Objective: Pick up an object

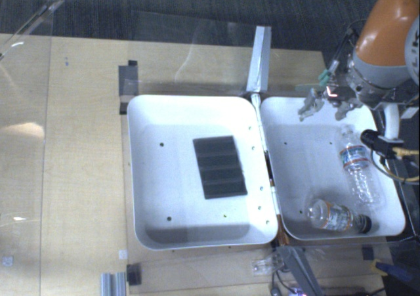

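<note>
Roughly, biggest first: pale wood bench (65, 176) with a clear plastic screen on its left part, glare on it, edges hard to trace.

Two shallow white bins side by side, rounded corners, smooth plastic, touching along the middle.

Left bin (151, 157): one flat dark slab (220, 167), rectangular, ribbed into about four bands, lying slightly skewed near the centre. Small dark dots in the floor, maybe holes, can't tell.

Right bin (295, 157): two clear plastic bottles. Bottle A (357, 171) lies along the right wall, blue-and-white label, crumpled look, cap end not readable. Bottle B (336, 217) lies on its side at the near wall, dark cap pointing right, label partly legible only as a pale band. The two are near each other but apart.

Arm (390, 32): grey with an orange dome, enters from the right, cut off by the top and right frame edges. Cables and a black-and-yellow part along the right bin's right rim, partly cut off.

Grey metal post (259, 58) stands at the far junction of the bins.

Gripper (326, 107): over the far right corner of the right bin, two metal fingers (310, 108) spread apart, released, nothing between them. Well apart from both bottles. Height above the bin floor unclear from this angle.

Black brackets at left bin's far-left and near-left corners. Clutter below the near edge is too blurred to name.
</note>
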{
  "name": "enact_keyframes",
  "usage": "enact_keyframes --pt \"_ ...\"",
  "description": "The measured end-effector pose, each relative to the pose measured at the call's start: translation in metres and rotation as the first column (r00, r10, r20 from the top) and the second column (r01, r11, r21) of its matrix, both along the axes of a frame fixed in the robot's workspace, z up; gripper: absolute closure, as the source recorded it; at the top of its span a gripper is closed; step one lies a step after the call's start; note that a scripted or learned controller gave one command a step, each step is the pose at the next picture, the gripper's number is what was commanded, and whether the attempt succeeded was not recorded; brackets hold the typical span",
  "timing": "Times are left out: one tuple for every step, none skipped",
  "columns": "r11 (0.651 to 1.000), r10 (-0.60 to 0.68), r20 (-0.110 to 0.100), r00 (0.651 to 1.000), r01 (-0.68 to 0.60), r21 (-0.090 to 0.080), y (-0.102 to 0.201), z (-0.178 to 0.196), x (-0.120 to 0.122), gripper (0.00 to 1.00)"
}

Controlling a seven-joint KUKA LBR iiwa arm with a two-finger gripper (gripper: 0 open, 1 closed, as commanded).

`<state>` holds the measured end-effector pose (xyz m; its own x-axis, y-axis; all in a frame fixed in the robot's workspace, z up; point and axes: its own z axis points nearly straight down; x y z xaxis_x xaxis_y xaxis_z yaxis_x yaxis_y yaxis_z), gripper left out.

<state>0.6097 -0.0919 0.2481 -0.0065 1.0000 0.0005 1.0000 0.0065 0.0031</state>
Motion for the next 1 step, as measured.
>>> enact_keyframes --pt "1.0 -0.025 0.001 1.0 0.025 -0.001 -0.06 -0.0094 -0.0287 0.0"
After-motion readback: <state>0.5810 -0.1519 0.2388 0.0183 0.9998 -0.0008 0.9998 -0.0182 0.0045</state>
